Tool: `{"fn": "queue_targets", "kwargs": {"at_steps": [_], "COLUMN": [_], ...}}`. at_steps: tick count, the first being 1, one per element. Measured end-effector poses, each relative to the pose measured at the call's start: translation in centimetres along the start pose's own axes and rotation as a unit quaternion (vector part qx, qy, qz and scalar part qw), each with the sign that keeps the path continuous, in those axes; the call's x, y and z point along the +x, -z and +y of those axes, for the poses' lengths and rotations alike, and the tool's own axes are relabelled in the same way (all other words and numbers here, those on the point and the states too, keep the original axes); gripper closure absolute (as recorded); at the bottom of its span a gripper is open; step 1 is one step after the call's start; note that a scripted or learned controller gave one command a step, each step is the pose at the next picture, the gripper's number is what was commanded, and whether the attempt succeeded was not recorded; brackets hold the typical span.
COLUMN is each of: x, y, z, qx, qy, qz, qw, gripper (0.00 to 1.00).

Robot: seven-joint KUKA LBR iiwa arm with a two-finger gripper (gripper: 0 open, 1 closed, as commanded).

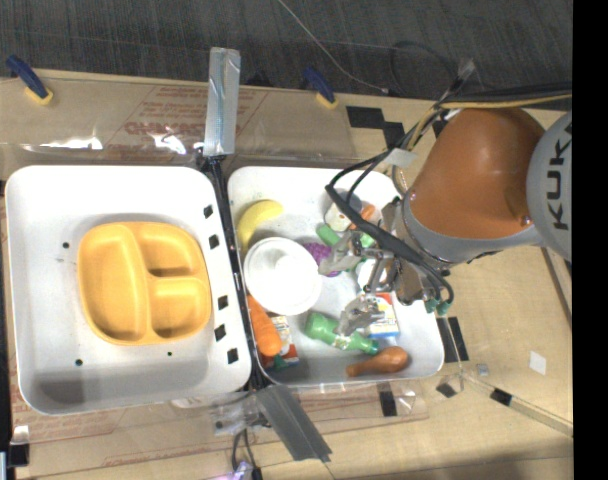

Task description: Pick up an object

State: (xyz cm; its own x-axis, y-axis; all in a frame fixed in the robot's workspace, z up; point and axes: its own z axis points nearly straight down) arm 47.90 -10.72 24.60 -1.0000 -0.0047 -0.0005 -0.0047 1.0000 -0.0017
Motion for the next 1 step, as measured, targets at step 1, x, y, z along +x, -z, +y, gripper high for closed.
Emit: {"fn": "queue_targets", "kwargs": {"at_steps": [1], "x": [-1.58], "y": [-12.64], "z": [-0.49], "qx": [0.000], "qy": [-0.009], "qz": [-0.002], "qw": [1.0000], "gripper": [0.00]}}
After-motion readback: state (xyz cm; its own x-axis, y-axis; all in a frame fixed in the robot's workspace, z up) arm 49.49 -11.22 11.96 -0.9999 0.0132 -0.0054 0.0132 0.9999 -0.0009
